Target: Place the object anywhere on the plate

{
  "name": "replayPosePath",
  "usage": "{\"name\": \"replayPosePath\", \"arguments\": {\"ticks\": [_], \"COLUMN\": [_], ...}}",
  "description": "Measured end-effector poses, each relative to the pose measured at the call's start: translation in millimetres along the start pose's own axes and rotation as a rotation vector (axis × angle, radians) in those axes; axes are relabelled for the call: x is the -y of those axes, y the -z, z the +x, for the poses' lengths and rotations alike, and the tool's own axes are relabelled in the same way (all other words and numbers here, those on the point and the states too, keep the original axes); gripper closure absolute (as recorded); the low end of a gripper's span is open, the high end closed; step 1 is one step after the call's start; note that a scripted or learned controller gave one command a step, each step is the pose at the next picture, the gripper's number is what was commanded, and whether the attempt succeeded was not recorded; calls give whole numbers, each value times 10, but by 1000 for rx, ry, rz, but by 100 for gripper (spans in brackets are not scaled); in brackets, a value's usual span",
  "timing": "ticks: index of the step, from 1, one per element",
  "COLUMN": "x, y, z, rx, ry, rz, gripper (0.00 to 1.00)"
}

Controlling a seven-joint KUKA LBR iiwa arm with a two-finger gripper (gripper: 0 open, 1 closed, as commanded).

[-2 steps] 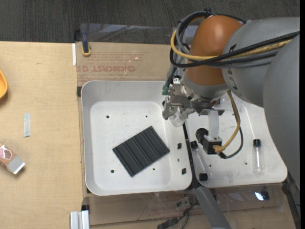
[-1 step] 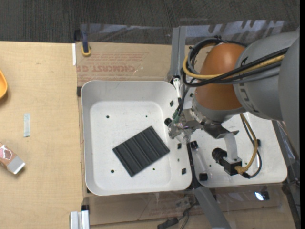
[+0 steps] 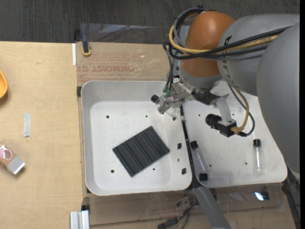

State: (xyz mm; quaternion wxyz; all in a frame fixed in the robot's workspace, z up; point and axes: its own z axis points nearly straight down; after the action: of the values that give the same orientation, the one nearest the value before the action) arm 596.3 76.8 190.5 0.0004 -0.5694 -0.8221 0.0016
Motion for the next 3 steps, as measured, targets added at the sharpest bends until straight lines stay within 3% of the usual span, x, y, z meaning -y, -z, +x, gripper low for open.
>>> {"name": "replayPosePath", "arguments": {"ticks": [1, 2, 3], "x": [-154, 112, -199], "y": [577, 1274, 985], "z": [708, 866, 1154], "rx": [0, 2, 1], "ry": [79, 280, 469], "rz": [-1, -2, -1], "gripper": [100, 100, 100]}}
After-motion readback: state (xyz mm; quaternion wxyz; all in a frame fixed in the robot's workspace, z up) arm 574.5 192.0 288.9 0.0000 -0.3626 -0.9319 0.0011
